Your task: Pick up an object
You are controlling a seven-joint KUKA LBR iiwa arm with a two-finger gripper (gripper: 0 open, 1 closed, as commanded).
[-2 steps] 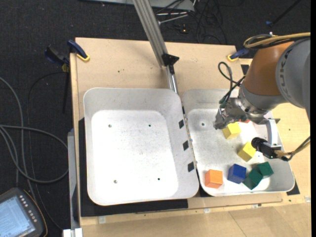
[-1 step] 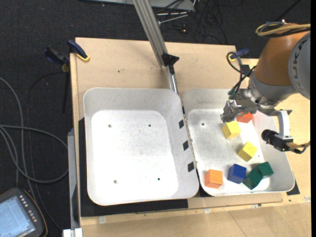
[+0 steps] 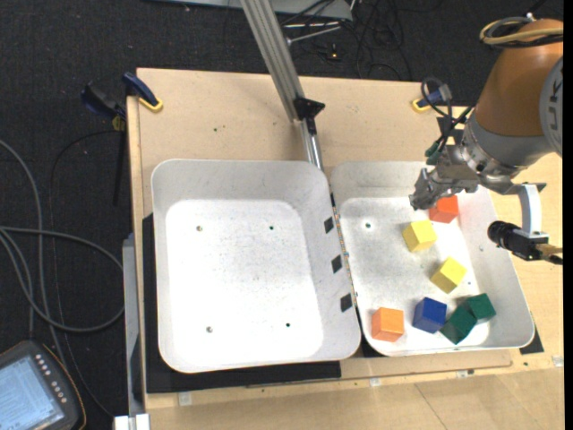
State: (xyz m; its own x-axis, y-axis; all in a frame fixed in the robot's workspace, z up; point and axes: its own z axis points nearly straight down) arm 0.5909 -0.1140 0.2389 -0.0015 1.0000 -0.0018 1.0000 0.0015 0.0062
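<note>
- The red block [image 3: 445, 210] lies in the right bin [image 3: 376, 330], near its far edge, and looks the likeliest target: the gripper [image 3: 431, 193] hangs just over its left upper corner, touching or nearly so.
- Whether the gripper is parted or closed I cannot tell from this slanted view; nothing shows that the block is held.
- The block looks like a small rigid cube, probably light, wood or plastic, with flat faces that may be somewhat smooth. I judge it is not fragile, and a firm pinch on 2 opposite flat sides, centred, should hold it.
- A grip on a corner or edge could make it twist out or skid on the bin's smooth floor.
- Just below and left of the red block sits a yellow block [image 3: 418, 235], close enough to crowd a finger on that side.
- A second yellow block [image 3: 449, 274] lies further below the red block, well apart from it.
- Well below the red block, along the bin's near edge, stand an orange block [image 3: 388, 322], a blue block [image 3: 430, 314] and 2 green blocks [image 3: 470, 316], the blue and green ones touching or nearly so.
- The left bin [image 3: 179, 186] lies far to the left of the red block.
- The bin's far wall behind the red block may limit the approach from that side.
</note>
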